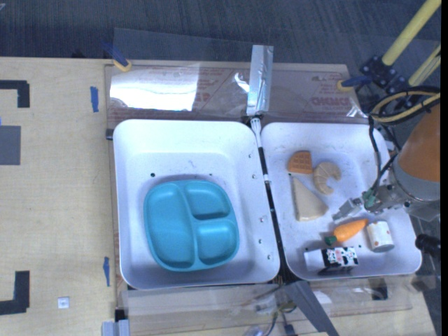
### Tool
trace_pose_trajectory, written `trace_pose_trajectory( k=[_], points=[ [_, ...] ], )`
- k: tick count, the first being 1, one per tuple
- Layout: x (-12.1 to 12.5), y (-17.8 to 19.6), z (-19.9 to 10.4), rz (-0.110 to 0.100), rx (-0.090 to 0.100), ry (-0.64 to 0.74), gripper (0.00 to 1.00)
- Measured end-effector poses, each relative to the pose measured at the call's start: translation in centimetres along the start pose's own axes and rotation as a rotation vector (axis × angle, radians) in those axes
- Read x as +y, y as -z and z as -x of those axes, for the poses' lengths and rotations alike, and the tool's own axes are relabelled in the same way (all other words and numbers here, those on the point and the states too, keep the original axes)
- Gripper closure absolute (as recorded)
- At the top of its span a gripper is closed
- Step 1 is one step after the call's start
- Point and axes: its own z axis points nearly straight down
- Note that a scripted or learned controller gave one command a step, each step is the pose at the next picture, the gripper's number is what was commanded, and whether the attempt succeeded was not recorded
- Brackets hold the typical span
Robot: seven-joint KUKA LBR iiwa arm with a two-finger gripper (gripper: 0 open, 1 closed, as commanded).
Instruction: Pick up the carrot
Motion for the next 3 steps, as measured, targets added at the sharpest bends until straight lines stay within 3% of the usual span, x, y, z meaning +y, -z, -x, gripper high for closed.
trace_pose_trajectory(
  k=[1,2,3],
  points=[
    [-2.0,-3.4,-0.1,0.015,-0.013,-0.015,0.00],
    [-1.6,-1.9,0.3,0.030,-0.024,-0.019,1.00],
    [-1.6,-2.0,0.3,0.028,-0.023,-0.019,0.00]
  ],
)
